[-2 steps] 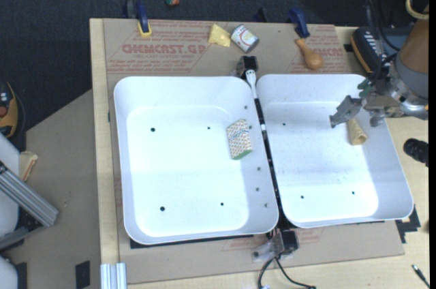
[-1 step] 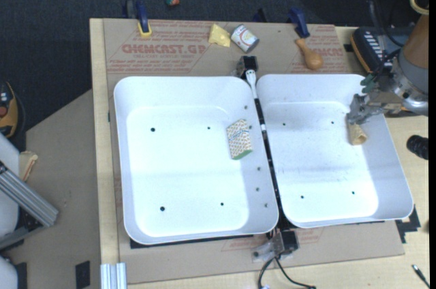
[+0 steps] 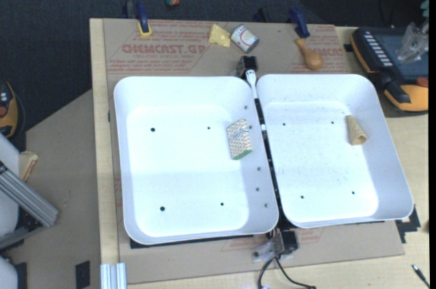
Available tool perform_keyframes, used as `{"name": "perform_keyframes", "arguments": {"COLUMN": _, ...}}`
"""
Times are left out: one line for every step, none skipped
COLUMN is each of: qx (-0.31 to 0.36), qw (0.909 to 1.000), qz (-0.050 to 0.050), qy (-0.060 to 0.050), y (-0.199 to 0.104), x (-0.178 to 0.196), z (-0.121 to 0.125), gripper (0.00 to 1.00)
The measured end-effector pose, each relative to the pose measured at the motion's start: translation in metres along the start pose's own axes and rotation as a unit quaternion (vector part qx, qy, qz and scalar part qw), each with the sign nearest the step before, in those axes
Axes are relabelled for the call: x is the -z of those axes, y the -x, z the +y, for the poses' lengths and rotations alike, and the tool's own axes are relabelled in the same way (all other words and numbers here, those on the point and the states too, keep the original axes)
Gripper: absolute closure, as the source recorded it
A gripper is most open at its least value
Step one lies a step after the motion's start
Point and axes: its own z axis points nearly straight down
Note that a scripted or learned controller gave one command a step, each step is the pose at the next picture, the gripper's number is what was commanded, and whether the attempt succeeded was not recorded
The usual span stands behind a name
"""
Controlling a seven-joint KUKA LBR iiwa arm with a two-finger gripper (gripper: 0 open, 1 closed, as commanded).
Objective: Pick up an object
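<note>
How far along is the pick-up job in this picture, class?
Nothing looks done yet. The small patterned packet lies on the floor of the left bin near its right wall, and the tan cork-like piece lies in the right bin. Neither is lifted or gripped, so nothing is in hand. The whole job is left: reaching in, closing on one object and raising it.

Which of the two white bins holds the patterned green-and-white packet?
The left bin: the packet lies near its right wall. The right bin holds a tan cork-like piece instead.
</note>
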Motion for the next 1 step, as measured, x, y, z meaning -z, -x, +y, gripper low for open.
{"name": "perform_keyframes", "arguments": {"qx": 0.004, "qw": 0.9999, "qz": 0.007, "qy": -0.014, "y": -0.0875, "x": -0.0752, "z": 0.0011, "gripper": 1.0}}
